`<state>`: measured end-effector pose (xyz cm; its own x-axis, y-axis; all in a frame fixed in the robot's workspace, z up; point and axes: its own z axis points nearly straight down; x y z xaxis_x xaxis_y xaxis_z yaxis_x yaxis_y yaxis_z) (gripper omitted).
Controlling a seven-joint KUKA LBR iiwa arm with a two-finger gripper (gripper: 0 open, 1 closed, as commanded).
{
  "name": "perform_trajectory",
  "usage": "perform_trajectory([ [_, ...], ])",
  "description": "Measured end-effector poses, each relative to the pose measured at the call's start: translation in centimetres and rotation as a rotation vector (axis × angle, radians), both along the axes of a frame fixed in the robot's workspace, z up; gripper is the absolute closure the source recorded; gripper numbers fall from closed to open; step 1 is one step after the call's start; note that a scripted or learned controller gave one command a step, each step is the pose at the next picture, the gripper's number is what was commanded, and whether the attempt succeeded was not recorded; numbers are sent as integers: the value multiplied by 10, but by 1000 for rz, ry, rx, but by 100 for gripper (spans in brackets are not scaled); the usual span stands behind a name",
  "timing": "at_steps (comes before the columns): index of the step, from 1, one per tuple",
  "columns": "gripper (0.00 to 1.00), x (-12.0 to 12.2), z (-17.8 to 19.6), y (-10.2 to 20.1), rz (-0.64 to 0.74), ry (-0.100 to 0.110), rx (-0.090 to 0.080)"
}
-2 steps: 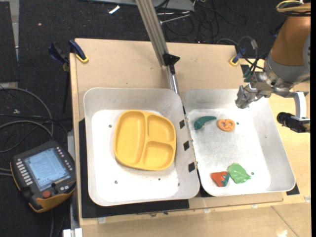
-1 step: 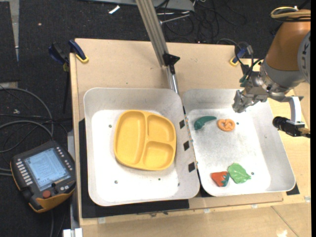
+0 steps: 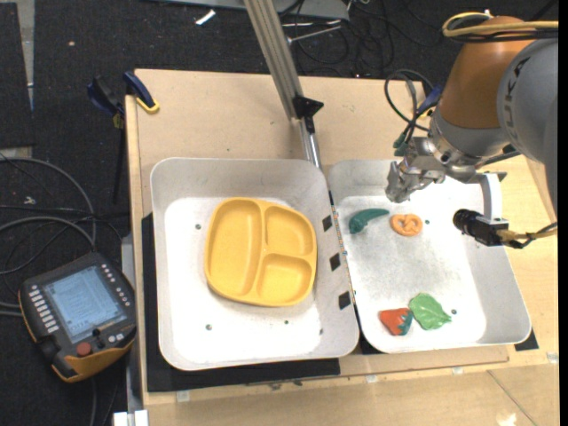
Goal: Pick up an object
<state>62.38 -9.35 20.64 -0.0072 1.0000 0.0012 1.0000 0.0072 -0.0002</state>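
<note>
A grey KUKA arm with an orange band reaches in over the right bin (image 3: 497, 264), its gripper (image 3: 404, 187) hanging near the bin's far edge, just above a small orange pretzel-shaped toy (image 3: 407, 224); whether it is apart or together cannot be told from this angle, and nothing is seen held. A teal curved piece (image 3: 366, 219) lies just beside the pretzel toward the inner wall, while a green leaf-like toy (image 3: 430, 312) and a red-and-teal piece (image 3: 395, 321) sit touching near the front edge. The pretzel looks light, rigid and low-lying, probably best pinched across its outer loops. The bin's middle is open floor, giving room to descend, though the teal piece and far wall crowd one side. The left bin (image 3: 177, 238) carries a yellow divided tray (image 3: 262, 251) at its centre
</note>
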Motion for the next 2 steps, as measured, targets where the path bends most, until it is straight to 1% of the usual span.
perform_trajectory([
  [1,100,1,-2,62,1,0,1],
  [2,100,4,14,120,1,-3,1],
])
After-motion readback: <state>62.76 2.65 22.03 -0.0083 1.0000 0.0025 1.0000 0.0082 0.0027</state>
